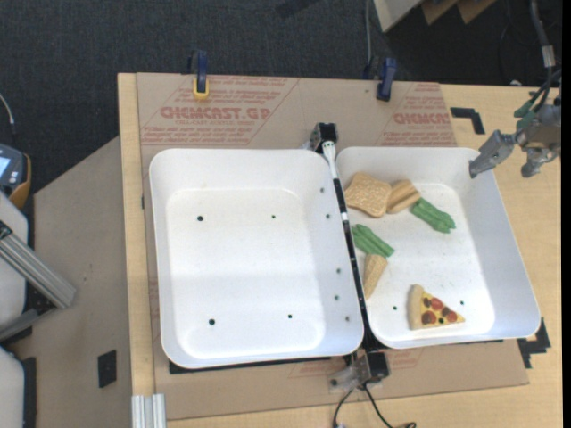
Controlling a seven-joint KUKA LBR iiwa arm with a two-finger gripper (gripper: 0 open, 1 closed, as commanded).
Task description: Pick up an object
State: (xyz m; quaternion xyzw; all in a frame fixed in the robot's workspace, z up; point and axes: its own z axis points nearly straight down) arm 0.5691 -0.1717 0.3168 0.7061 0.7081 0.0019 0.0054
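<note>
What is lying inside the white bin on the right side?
Inside the right white bin: two tan bread slices, two green pods, a tan wedge, a pizza slice. The pod covers the wedge's top.

Two white bins, the left bin (pixel 178 203) and the right bin (pixel 500 239), sit on the worktop. The right one carries two green pieces (pixel 433 214) (pixel 371 240), three tan bread-like pieces (pixel 368 194) (pixel 403 196) (pixel 373 275), and one pizza slice (pixel 432 309). Two blue clamps (pixel 200 72) (pixel 385 78) grip the far edge.

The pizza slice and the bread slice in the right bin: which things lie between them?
In the camera view, between the pizza slice and the bread slice lie a green pod and a tan wedge, touching each other.
</note>
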